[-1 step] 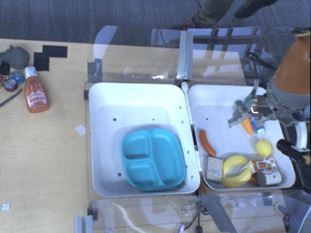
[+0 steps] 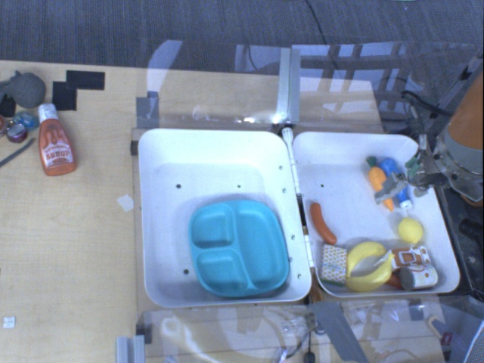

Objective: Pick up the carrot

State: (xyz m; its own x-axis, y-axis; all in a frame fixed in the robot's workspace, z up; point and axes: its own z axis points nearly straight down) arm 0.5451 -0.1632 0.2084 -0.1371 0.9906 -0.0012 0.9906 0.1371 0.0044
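Observation:
The carrot [image 2: 376,178] is a short orange piece lying in the upper right part of the right bin [image 2: 340,157], tangled with a blue toy [image 2: 389,165] and a small blue and white item [image 2: 401,197]. Part of the carrot is covered by them. My gripper [image 2: 415,175] reaches in from the right edge and hangs just right of this cluster, close to the blue pieces. Nothing shows as held in it.
The right bin also holds a red sausage [image 2: 324,223], a lemon [image 2: 410,231], a banana [image 2: 367,266], a patterned packet [image 2: 333,262] and a small can [image 2: 417,269]. A blue divided plate [image 2: 238,248] lies in the left bin [image 2: 174,165]. A ketchup bottle [image 2: 57,148] stands on the bench at far left.

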